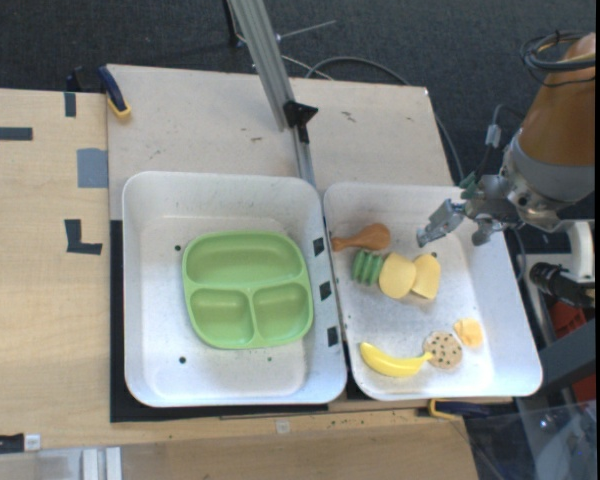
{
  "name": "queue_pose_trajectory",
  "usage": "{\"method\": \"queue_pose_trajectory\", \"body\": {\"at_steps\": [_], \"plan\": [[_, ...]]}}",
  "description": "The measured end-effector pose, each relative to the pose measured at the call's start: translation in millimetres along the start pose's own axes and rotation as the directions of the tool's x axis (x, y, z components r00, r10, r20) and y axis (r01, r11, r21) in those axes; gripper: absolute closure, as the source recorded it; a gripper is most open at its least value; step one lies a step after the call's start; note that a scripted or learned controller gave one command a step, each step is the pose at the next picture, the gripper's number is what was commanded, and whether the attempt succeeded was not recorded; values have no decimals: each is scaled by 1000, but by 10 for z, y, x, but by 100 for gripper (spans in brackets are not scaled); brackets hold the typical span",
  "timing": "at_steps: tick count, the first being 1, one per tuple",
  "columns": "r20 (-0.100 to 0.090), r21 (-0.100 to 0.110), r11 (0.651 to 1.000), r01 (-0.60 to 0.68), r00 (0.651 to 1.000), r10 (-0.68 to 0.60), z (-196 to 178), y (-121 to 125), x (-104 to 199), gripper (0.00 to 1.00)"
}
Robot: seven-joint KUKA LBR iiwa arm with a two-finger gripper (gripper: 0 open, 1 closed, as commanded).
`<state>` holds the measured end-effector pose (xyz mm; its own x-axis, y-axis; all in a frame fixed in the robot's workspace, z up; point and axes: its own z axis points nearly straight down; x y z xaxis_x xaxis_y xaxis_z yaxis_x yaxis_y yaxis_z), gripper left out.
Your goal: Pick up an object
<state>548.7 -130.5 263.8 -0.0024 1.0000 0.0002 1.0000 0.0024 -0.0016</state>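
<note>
No brand, label or writing can be read on anything here.

My gripper point(442, 222) hangs over the upper part of the right bin point(500, 313), my arm point(560, 118) reaching in from three o'clock. My fingers stand a little apart and nothing lies between them.

The toys sit below me, toward seven and six o'clock. The toy drumstick point(363, 238) lies nearest the bin's ten o'clock corner, its long axis nearly level, thick end toward three o'clock and thin bone end toward nine. Just below it a green ridged toy point(367, 266) touches a yellow rounded toy point(399, 276), and a pale yellow block point(427, 277) leans against that one's three o'clock side. The toy banana point(393, 361) lies near the bin's six o'clock edge, its long axis running from ten o'clock to three, its ends curling upward. A speckled cookie point(442, 349) touches its right tip, and a small orange-yellow piece point(469, 332) sits just beside the cookie at two o'clock.

The left bin point(150, 268) holds a green divided plate point(247, 288) with three compartments.

Both bins rest on a pale wooden bench point(180, 118) marked with grey tape patches; a metal pole point(265, 48) slants across it from twelve o'clock. Dark carpet point(100, 8) lies beyond.
</note>
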Motion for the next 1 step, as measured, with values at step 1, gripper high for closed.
{"method": "queue_pose_trajectory", "body": {"at_steps": [1], "plan": [[0, 0, 1000, 0, 1000, 0, 0, 0, -1, 0]]}}
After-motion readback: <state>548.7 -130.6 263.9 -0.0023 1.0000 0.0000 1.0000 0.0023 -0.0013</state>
